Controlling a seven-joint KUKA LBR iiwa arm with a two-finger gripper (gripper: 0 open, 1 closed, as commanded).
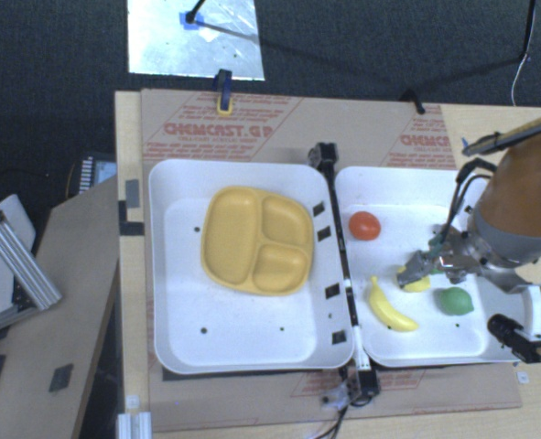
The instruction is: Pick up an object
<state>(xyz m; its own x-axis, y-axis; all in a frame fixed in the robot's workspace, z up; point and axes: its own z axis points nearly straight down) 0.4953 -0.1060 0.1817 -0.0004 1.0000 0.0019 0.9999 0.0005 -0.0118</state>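
We look down on a tabletop (pixel 279 117) with two white bins side by side. The left bin (pixel 174 273) holds a yellow plate (pixel 256 239) with three parts, lying near its middle. In the right bin (pixel 398 190) we see an orange ball (pixel 364 226) at about 10 o'clock. A yellow banana (pixel 389 307) lies at about 7 o'clock. A green ball (pixel 454 300) sits at about 4 o'clock, to the right of the banana. The grey arm (pixel 517 199) comes in from 3 o'clock. Its tool (pixel 418 271) is low in the right bin, right over a small yellow thing (pixel 417 284) between the banana and the green ball. We cannot tell how the tool is set, or if it has the small yellow thing.
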